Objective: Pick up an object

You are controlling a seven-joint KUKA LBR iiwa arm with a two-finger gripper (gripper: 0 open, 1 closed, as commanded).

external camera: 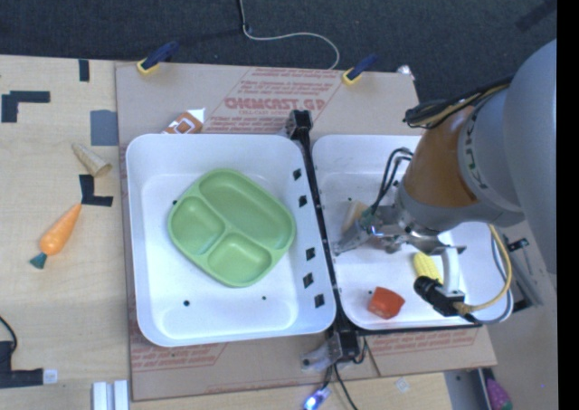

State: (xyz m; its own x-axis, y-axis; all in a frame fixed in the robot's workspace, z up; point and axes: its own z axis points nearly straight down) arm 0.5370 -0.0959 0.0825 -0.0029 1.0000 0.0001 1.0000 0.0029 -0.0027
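My gripper (346,228) hangs low in the right bin (362,157), near its left wall, with its two silvery fingers spread apart and nothing between them. A small greenish item (368,215) shows just behind the upper finger; it is too small to name. A yellow piece like a corn cob (424,265) lies under the wrist, to the right of the gripper. A red chunk (386,302) rests near the bin's front edge, below the gripper.
The left bin (149,218) holds a green divided plate (232,227). A black divider (310,209) runs between the bins. On the bench at the left lie a toy carrot (59,232) and a tan cone (90,159). A cable loops by the right bin's front right corner (488,304).
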